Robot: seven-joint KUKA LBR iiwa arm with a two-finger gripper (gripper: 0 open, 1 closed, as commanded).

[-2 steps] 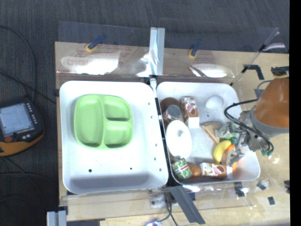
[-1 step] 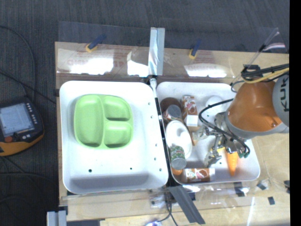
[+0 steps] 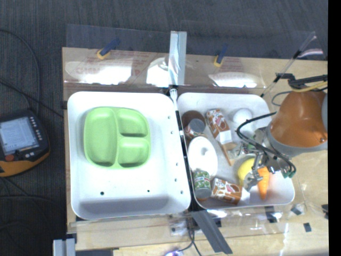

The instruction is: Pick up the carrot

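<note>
Carrot (image 3: 264, 184) sits in the right bin (image 3: 254, 101), near corner on the arm's side, lying close to the bin's front wall and roughly end-on to it. Gripper (image 3: 258, 172) is down right over the carrot's upper end, and a yellow fruit (image 3: 244, 169) lies just beside it on the left, possibly touching the carrot. Main risk as I see it: the jaws close on the yellow fruit too, or pinch only the carrot's end so it pivots and drops on lift. Second risk: the bin wall is close on the carrot's far side, so a finger could land on the rim or jam against the wall rather than go down beside the carrot. The loose cables (image 3: 250, 127) hanging by the wrist also hang low over the bin and could snag. The snack packet (image 3: 226, 191) just left of the carrot may get nudged. Jaws: fingers are a dark tangle from this angle, so I cannot tell whether they are parted or closed, or whether the carrot is actually between them. Left bin holds just the green plate (image 3: 116, 136), well apart, no concern.
</note>
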